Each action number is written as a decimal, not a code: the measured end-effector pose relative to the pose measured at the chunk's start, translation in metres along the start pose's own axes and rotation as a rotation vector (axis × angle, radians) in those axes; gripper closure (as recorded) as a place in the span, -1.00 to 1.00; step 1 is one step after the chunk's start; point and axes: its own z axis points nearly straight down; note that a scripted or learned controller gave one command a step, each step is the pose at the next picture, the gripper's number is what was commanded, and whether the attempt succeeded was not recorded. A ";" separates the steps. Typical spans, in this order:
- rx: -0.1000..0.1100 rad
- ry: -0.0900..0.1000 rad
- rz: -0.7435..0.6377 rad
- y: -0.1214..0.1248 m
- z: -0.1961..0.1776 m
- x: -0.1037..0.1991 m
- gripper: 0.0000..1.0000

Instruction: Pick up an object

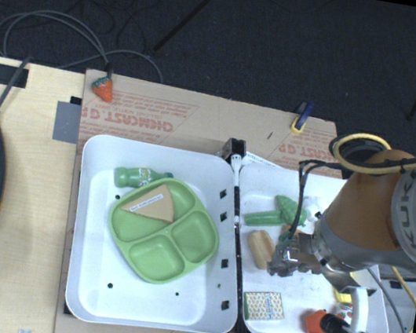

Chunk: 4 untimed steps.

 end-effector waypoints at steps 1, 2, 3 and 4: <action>-0.012 0.001 -0.005 -0.009 -0.086 0.042 1.00; -0.011 0.002 -0.012 -0.010 -0.161 0.144 1.00; -0.008 -0.003 0.005 -0.008 -0.192 0.068 1.00; -0.005 -0.001 -0.006 -0.011 -0.201 0.131 1.00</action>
